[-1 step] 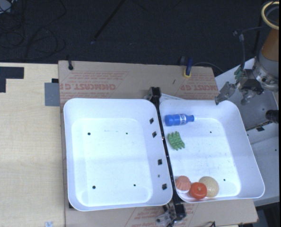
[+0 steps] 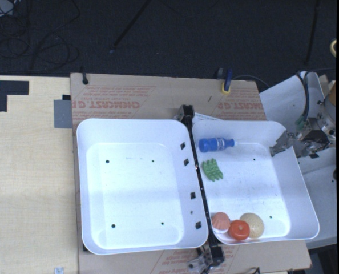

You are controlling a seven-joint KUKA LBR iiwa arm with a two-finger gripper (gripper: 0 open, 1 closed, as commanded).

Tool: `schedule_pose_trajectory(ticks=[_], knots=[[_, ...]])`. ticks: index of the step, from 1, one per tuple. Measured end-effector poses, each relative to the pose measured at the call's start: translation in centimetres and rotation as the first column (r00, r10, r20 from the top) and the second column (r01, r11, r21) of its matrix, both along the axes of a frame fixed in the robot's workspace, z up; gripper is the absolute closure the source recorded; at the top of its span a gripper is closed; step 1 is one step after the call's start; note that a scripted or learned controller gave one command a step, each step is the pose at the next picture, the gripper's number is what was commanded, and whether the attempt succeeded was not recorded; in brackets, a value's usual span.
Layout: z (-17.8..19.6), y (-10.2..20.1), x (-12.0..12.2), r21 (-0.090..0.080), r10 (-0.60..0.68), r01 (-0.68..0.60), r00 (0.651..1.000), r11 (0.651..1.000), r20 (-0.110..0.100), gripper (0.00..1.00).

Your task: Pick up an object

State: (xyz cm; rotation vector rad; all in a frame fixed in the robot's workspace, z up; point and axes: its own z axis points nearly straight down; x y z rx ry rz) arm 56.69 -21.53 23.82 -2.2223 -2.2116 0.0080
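1. I see two shallow white bins side by side on the table (image 2: 32, 170), set on a sheet of printed cardboard (image 2: 135, 99).
2. The left bin (image 2: 84, 153) shows me only its bare white floor with a few small dark dots.
3. The right bin (image 2: 306, 210) holds all the loose things.
4. A blue bottle (image 2: 216, 144) with a white cap lies on its side near the far left corner of the right bin, cap pointing right.
5. Just in front of the bottle, and apart from it, lies a small green knobbly object (image 2: 212, 169), close to the divider between the bins.
6. At the near edge of the right bin I see three small things bunched together: a pink and white piece (image 2: 220, 221), a red round object (image 2: 239, 229) touching it, and a pale tan ball (image 2: 253, 224) touching the red one on the right.
7. The hand (image 2: 283, 143) sits at the right bin's far right rim, reaching in from the right, well apart from every object in the bin.
8. From this view I cannot tell how far its fingers are spread; the grey metal parts blur together against the rim.
9. I see nothing between the fingers, and the hand touches none of the objects.
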Motion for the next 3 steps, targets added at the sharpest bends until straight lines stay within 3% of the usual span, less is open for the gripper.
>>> schedule_pose_trajectory(ticks=[1, 2, 3], knots=[[1.3, 0.1, -9.5, 0.001, 0.0, 0.0, 1.0, 1.0, 0.001, 0.0], [-14.8, 0.4, -7.6, 0.004, 0.006, -0.006, 1.0, 1.0, -0.002, 0.0], [-7.6, 0.1, -4.8, -0.002, 0.006, -0.006, 1.0, 1.0, 0.012, 0.0]])
